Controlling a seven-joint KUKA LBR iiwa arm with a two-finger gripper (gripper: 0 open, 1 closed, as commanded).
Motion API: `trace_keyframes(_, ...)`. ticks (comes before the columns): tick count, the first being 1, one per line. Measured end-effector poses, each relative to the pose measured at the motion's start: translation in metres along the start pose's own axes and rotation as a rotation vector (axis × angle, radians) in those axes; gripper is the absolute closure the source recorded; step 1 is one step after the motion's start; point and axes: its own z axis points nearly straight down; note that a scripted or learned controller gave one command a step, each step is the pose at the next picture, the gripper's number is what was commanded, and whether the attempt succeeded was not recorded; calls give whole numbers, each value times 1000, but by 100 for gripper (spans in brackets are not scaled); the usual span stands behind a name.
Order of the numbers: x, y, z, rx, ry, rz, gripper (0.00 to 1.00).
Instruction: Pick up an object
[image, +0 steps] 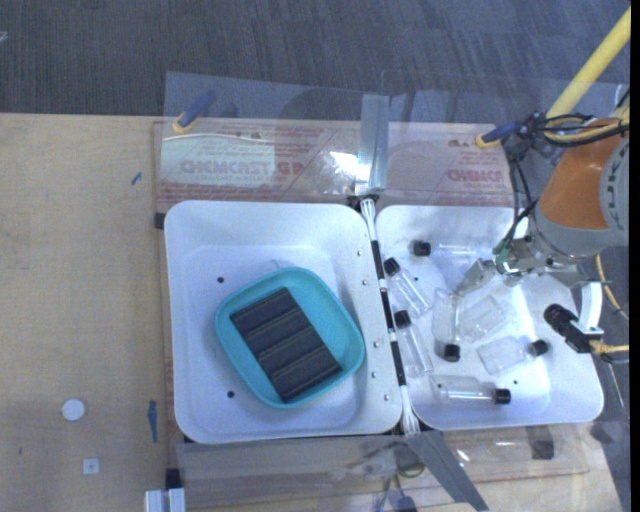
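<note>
Grey arm with orange band (585, 190) entering from right, wrist angled down-left, hand (498, 262) lowered

Mirrored, illegible red lettering on cardboard (230, 160)

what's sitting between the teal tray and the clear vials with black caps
In the camera view, the teal tray lies in the left bin, the vials in the right; between them run the bins' adjoining white rims.
</note>
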Motion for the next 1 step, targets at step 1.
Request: trace_keyframes(1,25,-33,-1,1,1,-11,0)
